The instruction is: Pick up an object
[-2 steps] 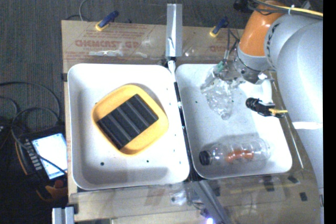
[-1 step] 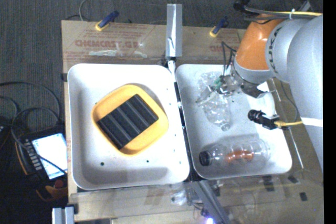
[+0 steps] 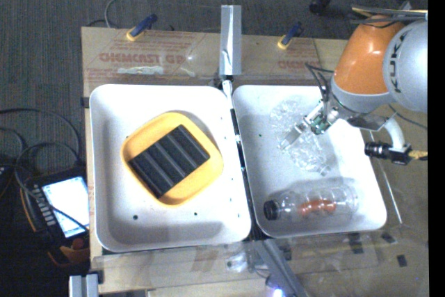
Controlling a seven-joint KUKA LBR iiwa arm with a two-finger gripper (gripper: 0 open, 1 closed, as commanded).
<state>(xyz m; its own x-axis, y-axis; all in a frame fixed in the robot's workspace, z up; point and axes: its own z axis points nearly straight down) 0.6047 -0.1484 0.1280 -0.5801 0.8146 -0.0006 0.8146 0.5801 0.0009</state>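
Camera view puts my hand (image 3: 304, 130) over the right bin (image 3: 368, 219), down among crumpled clear plastic (image 3: 300, 129); whether it's clenched or released, I cannot tell. Nearer the front wall lies a clear bottle (image 3: 313, 204) on its side. A yellow-and-black tray (image 3: 172, 157) sits in the left bin (image 3: 111, 115).

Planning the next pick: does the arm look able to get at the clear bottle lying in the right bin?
Probably yes. The clear bottle lies on its side along the near wall of the right bin, uncovered from above. The gripper hovers just behind it over crumpled clear plastic, with nothing between them.
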